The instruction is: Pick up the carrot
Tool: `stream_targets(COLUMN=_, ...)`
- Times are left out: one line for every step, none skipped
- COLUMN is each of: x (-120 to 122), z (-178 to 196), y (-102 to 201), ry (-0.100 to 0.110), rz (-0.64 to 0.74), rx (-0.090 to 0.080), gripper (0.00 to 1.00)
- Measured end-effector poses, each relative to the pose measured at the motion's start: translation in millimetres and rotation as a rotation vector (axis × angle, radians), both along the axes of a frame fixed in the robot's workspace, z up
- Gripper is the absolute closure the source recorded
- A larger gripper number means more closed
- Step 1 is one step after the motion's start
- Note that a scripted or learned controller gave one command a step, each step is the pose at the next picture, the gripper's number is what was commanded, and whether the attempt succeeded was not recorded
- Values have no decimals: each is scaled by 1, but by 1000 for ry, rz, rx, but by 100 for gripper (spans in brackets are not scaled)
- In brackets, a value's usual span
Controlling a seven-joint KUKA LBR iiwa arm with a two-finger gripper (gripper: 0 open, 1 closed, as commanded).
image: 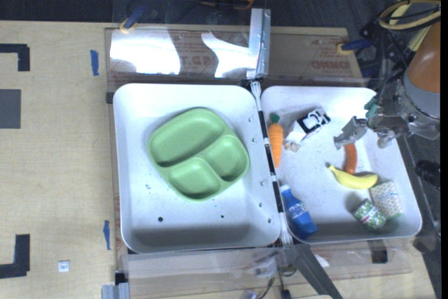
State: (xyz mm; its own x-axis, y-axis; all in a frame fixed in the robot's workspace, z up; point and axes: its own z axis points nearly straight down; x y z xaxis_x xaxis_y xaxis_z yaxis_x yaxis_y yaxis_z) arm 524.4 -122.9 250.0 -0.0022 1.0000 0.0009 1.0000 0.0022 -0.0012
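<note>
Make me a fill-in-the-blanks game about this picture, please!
1. The carrot lies in the ____ bin, against its left wall.
2. The divided plate is coloured ____.
3. The yellow fruit near the gripper is a ____.
4. The blue bottle lies nearer the camera than the ____.

Missing words: right; green; banana; carrot

Overhead light is blowing out the clear panel (183,52) far to my pincer's (364,129) left. White bins (129,150) are reading bright, shadows soft. Everything is looking slightly soft; my arm's edge is blurring.
</note>
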Motion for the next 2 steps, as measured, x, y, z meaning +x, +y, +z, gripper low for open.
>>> stream_targets(x=-7, z=-163, y=-61, ry=-6, rz=50, rx=-2, gripper=0)
stream_targets(x=15, z=-163, y=-76, ry=0, rz=-53, rx=13, gripper=0)
